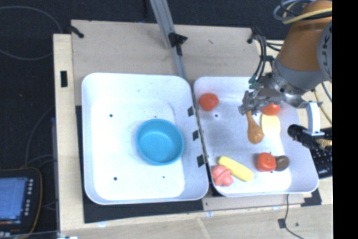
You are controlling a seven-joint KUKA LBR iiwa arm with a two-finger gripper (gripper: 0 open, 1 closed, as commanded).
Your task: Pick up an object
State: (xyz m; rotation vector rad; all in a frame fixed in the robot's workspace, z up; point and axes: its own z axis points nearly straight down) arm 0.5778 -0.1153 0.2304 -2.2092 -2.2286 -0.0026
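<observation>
Pear (255, 130), brown and upright-looking, lies in the right bin (224, 126) directly under the gripper (253, 104), beside a pale yellow block (271, 123). Whether the jaws are apart or together cannot be told. A tomato (209, 101), banana (236, 168) and pink piece (222, 176) lie nearby; a blue bowl (160, 141) sits in the left bin (112, 98).

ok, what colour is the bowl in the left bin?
Light blue; the bowl shows clearly in the camera view.
</observation>
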